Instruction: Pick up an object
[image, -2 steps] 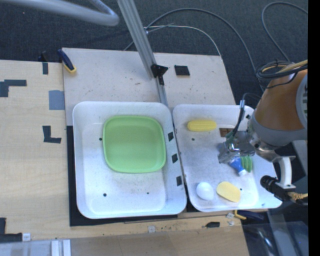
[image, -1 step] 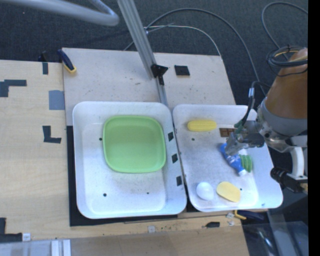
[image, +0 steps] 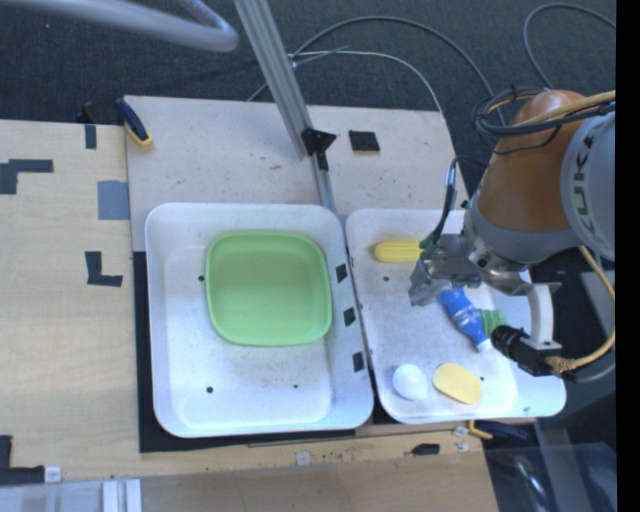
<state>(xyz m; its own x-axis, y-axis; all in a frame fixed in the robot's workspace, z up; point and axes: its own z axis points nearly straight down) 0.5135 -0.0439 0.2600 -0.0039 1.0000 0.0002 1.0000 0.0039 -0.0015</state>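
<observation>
Nearest you, right bin (image: 392, 325), front edge: a white ball (image: 408, 380) and a yellow wedge (image: 457, 383) lie just beside each other, apart by a thin gap. Both sit on the bin floor, untouched.

Farther in, same bin: a blue tube (image: 463, 315) lies flat on a slant, with a green bit at its right end. Its upper end runs under the claw (image: 428, 290). The claw hangs low over the middle of this bin, right at the tube's top end. You cannot tell from this angle whether the claw is open or closed, nor whether it grips anything. Note that the tube looks to be lying on the bin floor.

Back of the right bin: a yellow corn cob (image: 397, 251) lies crosswise, just left of the claw and near the left wall.

The arm (image: 530, 190) comes in from the right, its orange band above the bin's far right corner.

Left bin (image: 180, 385): one green plate (image: 268, 288), square with rounded corners, flat, roughly centred and a little toward the back. Bare white floor shows around it.

Beyond the bins, on the pale surface (image: 220, 150): a black square (image: 364, 142) behind the right bin, a blue and yellow clip (image: 135, 125) at the far left corner, and a slanted metal post (image: 285, 80) that rises between the bins' back edges.
</observation>
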